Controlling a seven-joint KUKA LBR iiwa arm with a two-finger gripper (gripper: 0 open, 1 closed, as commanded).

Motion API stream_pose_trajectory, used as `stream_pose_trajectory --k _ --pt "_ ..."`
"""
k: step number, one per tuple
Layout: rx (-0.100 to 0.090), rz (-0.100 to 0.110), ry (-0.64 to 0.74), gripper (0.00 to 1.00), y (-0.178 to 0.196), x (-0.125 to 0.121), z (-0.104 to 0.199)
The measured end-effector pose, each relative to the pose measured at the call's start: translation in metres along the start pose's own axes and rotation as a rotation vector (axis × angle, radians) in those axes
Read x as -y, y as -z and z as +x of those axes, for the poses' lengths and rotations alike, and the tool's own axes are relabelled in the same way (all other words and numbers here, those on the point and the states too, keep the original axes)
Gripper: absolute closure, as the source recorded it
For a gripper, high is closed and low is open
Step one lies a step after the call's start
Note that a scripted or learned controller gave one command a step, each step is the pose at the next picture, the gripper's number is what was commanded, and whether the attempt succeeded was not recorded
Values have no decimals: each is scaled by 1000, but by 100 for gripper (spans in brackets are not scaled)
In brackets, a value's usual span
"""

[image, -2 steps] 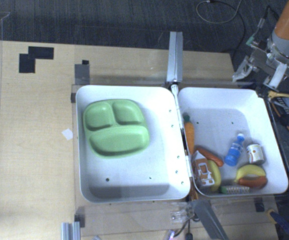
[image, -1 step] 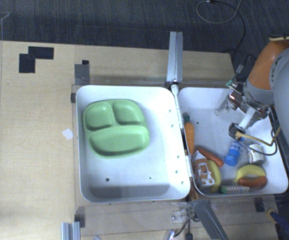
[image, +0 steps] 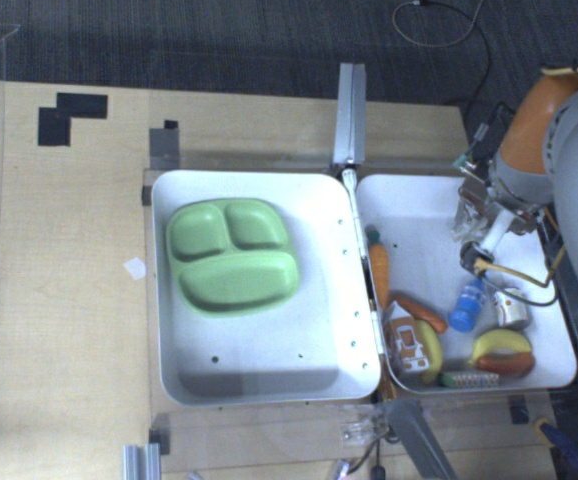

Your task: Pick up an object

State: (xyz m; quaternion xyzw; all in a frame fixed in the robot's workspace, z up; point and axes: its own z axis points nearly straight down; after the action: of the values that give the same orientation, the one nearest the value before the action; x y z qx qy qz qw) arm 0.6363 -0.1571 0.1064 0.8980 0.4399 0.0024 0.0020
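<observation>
I count two white bins (image: 259, 383) (image: 419, 198), one green tray (image: 232, 254), one carrot (image: 379, 273), one blue bottle (image: 466, 308), two bananas (image: 501, 343) (image: 430, 348), and one snack packet (image: 405, 338); other small items I can't tell apart.

The arm (image: 569, 138) (grey, orange-banded) is cut off at right.

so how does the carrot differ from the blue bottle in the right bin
The carrot is orange, long and tapered; the blue bottle is blue, shorter and stubbier. The carrot lies along the bin's left wall, by the divider; the blue bottle lies nearer the middle, just below the hand. The carrot points up and down the view; the blue bottle is tilted. Both lie in the right bin.
</observation>
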Motion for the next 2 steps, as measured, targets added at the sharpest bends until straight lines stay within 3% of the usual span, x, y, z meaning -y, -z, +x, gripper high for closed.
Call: stream_pose_trajectory --k 1,2 --pt "0 1 -152 100 89 5 6" --pt "0 1 -384 100 167 30 0"
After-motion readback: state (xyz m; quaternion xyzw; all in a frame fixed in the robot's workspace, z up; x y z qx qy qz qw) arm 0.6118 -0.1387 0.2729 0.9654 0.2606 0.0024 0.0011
